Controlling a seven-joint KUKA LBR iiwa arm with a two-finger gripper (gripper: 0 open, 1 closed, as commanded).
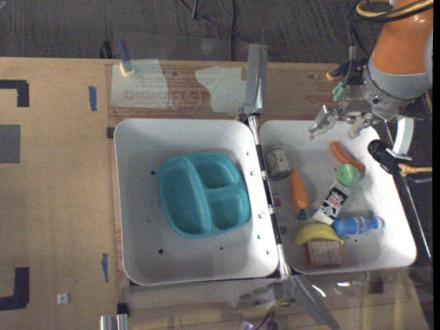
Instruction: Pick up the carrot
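The carrot (298, 192) is orange with a small green tip and lies lengthwise in the left part of the right bin (394, 251). My gripper (340, 122) hangs over the bin's far edge, up and to the right of the carrot and well apart from it. Its two metal fingers (320, 123) are spread apart with nothing between them.
In the right bin lie a grey can (278, 162), an orange and green toy (346, 163), a white carton (331, 204), a blue bottle (357, 225), a banana (318, 234) and a red box (323, 254). A teal divided plate (203, 193) sits in the left bin (137, 246).
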